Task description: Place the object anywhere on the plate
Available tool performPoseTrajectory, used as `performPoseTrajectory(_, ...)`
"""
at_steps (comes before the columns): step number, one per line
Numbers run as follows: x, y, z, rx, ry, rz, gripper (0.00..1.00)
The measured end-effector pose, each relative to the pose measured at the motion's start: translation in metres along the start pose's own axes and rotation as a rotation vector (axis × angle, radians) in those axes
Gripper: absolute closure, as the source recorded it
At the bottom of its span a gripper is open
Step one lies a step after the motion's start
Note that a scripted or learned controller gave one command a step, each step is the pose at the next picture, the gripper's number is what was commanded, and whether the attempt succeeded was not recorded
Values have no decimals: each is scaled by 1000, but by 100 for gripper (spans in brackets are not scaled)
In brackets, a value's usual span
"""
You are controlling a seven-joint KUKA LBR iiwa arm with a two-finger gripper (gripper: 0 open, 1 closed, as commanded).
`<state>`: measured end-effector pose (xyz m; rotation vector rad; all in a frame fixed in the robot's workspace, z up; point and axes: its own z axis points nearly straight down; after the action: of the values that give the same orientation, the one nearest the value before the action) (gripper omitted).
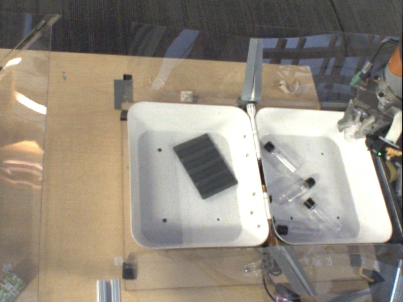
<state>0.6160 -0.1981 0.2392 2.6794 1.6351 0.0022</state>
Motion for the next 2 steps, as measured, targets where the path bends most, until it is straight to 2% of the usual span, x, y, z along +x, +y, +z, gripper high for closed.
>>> performPoseTrajectory(1, 35, 22, -38, 2, -1, 689, 100)
performPoseTrajectory(2, 22, 33, -50, 3, -2, 704, 100)
